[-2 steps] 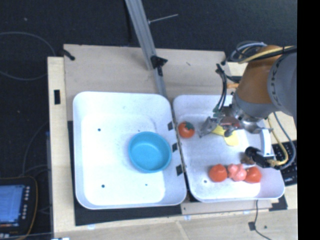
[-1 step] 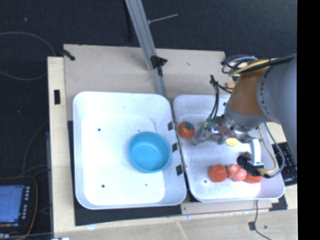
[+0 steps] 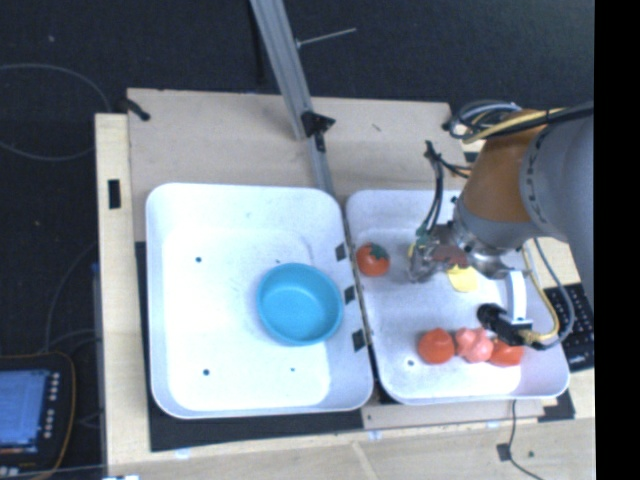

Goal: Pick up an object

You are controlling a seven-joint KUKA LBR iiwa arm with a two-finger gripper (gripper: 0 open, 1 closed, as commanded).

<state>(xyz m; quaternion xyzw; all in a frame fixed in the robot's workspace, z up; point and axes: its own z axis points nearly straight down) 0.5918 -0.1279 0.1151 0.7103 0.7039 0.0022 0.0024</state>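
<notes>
I saw tool [image 3: 424,265] low in right bin [image 3: 395,213], grip state unreadable | tomato [image 3: 373,259] just beside it | blue bowl [image 3: 298,303] in left bin [image 3: 200,218] | tan worktop [image 3: 220,133], dark floor [image 3: 100,28].

left bin [image 3: 180,298]: bowl [image 3: 298,303] (right of centre) | right bin [image 3: 400,378]: tomato [image 3: 373,259] left, three items front

Grey KUKA arm [image 3: 560,173] enters from the right side of the view, bulky upper link angled down and leftward. Orange band [image 3: 495,183] sits just above the wrist. Dark cables loop along the wrist. The small metal two-finger gripper [image 3: 422,265] hangs at the arm's left end, pointed downward, low.
</notes>
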